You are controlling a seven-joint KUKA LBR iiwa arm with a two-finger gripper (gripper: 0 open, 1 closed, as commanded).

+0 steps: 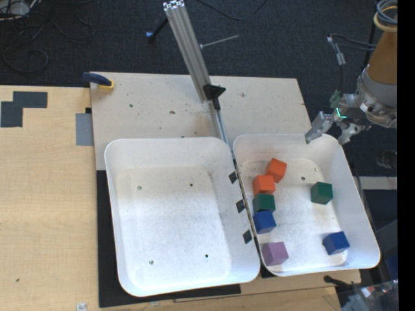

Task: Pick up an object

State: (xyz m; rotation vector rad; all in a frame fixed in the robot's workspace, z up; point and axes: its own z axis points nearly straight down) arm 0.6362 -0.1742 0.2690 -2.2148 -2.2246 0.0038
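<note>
The claw (329, 127) is hanging over the far right corner of the right bin (363, 238), and from where I'm standing its grey fingers are looking spread apart, with nothing between them. I'm guessing it is sitting up there because it is waiting above the blocks before choosing one to go down on.

All the blocks are lying in that right bin. Along its left wall a column is running toward me: an orange block (276, 169), a second orange block (263, 184) touching it, then a dark green block (263, 203), a blue block (264, 221) and a purple block (275, 253). Being packed against the wall, these are probably giving the fingers little room. The green block (321, 192) and the other blue block (336, 241) are sitting well apart from the rest, so I'm judging them the easier picks.

The left bin (130, 251) is showing only dark specks on its white floor. Both bins are resting on a pale, scuffed desk (155, 102), with a slanted aluminium beam (191, 50) rising behind them, a clamp (98, 80) at the board's far left corner, and cables trailing across dark carpet (272, 18).
</note>
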